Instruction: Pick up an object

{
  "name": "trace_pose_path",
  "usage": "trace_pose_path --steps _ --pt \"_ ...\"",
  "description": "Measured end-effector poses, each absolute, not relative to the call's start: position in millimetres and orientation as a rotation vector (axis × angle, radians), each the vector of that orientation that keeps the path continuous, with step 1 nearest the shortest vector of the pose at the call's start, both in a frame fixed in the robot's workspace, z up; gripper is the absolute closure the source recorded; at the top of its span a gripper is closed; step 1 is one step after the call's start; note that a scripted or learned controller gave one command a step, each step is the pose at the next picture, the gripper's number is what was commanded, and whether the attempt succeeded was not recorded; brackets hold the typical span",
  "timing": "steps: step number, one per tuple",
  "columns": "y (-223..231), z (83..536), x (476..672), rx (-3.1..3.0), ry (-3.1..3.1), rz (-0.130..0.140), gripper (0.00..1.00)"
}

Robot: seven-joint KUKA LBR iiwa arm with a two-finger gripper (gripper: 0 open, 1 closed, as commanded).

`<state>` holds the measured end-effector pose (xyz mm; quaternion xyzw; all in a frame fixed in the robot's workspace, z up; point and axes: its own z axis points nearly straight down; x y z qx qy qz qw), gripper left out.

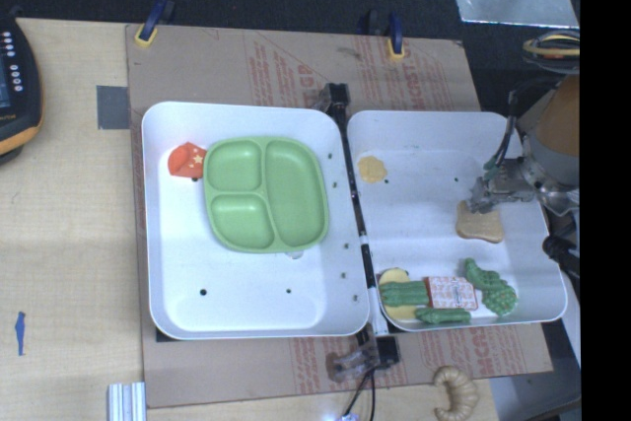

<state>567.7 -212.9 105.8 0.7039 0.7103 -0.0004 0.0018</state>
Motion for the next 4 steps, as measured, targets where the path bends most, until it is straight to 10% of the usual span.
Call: trace_pose_path --steps 1,2,3,4 --pt "-213 105 567.4 2.209 2.23 -0.002 0.0" --pt "-214 116 567.7 2.207 2.231 -0.003 1.0" --pt "-214 116 567.6 2.207 2.232 -0.004 0.0" --pt "-212 92 571.7 2.216 2.229 -0.003 0.0"
